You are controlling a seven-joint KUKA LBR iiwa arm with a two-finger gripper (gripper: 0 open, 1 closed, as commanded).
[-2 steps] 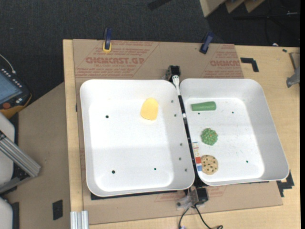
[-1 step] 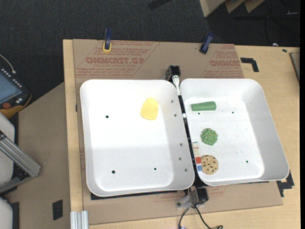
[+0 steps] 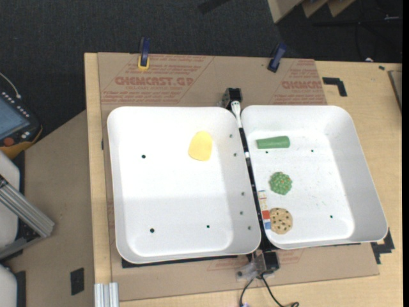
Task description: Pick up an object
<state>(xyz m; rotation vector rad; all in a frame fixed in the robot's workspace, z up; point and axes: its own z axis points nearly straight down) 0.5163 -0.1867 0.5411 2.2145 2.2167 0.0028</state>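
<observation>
Sitting in the left bin (image 3: 128, 222) is one yellow blob (image 3: 200, 146), up toward the far side near the divider. The right bin (image 3: 345, 171) has three things lined along its left edge — a green block (image 3: 273, 143), a green bumpy ball (image 3: 280, 183) and a cookie (image 3: 280, 220) nearest the camera. All on a cardboard-topped bench (image 3: 192, 75).

Looks like a robotics lab: two white bins (image 3: 172, 235) sit on a cardboard-covered bench (image 3: 211, 75), sheet clamped (image 3: 144, 53) at the back, cables (image 3: 268, 290) trailing in front.
</observation>
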